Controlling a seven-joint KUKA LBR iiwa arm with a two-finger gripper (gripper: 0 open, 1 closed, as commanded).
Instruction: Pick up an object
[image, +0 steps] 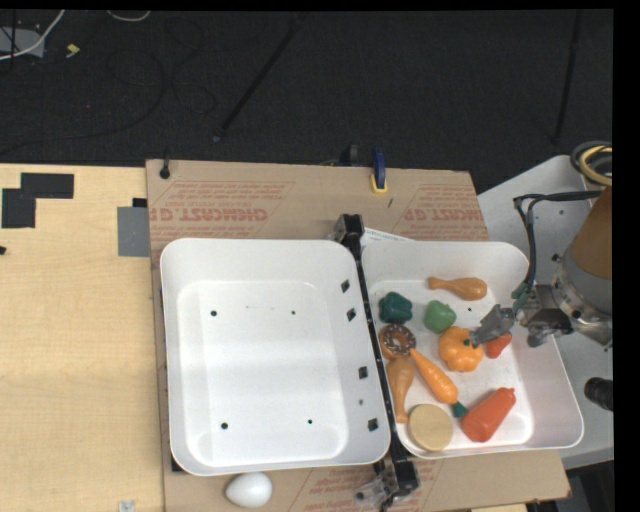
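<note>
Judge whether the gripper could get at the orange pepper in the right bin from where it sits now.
Probably yes. The gripper sits just right of the orange pepper with nothing lying over it. The carrot and green pepper crowd its other sides, so a clean grasp may be tight.

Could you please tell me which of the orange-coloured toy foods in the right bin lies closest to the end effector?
The round orange pumpkin-like piece, just left of the end effector. The carrot and the large red-orange piece lie lower in the right bin.
</note>
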